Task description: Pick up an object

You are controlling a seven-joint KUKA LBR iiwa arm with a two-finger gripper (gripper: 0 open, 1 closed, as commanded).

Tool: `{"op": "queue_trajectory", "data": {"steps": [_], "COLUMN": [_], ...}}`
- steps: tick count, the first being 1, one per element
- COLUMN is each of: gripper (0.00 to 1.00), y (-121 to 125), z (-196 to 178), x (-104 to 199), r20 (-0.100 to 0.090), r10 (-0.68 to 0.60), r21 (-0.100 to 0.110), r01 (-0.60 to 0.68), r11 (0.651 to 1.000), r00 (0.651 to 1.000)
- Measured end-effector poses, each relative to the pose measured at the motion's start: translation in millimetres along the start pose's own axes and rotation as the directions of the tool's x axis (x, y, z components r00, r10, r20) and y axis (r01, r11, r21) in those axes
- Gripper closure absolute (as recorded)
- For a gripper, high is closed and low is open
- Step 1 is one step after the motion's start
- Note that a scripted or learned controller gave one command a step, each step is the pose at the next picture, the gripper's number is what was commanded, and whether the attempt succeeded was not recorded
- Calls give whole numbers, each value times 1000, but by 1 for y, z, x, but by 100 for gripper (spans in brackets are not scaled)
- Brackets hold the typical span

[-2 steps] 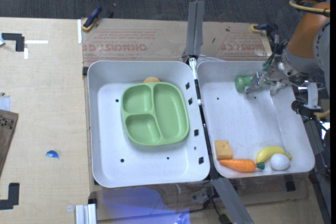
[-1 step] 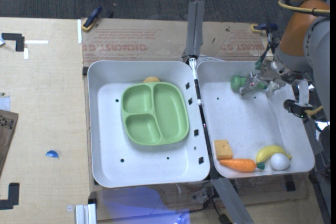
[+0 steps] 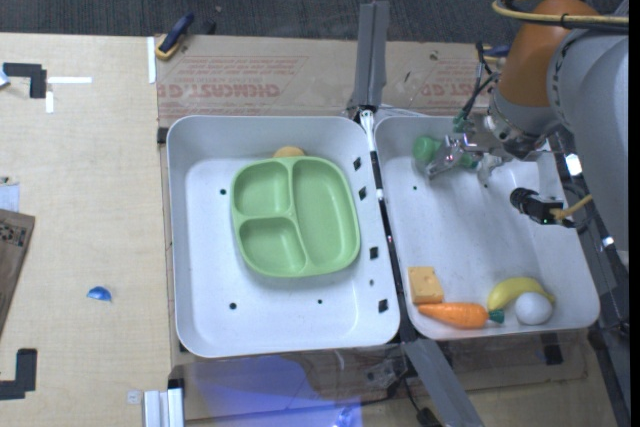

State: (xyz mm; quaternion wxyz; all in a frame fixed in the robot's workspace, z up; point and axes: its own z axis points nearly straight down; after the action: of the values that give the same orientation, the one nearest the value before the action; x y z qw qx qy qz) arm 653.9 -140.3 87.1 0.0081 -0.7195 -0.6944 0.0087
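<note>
camera view had the gripper [image 3: 452, 155] at a green toy [image 3: 427, 149], far right bin [image 3: 560, 260]; grip unclear. looked light, slick; pinch its middle.

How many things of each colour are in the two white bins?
Green: 2, the plate and a small toy by the gripper
Yellow: 2, the banana and cheese wedge
Orange: 1, the carrot
White: 1, the egg
Total: 6

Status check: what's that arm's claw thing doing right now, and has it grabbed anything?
End effector low at right bin's far corner, by green object. Grip unconfirmed. Carrot, banana untouched near front.
</note>
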Motion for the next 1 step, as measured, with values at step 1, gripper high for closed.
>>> {"op": "queue_trajectory", "data": {"steps": [1], "gripper": [0], "y": [1], "z": [0], "x": [-2], "r20": [1], "r10": [-78], "r21": [-6], "r01": [78], "r11": [997], "r00": [997]}}
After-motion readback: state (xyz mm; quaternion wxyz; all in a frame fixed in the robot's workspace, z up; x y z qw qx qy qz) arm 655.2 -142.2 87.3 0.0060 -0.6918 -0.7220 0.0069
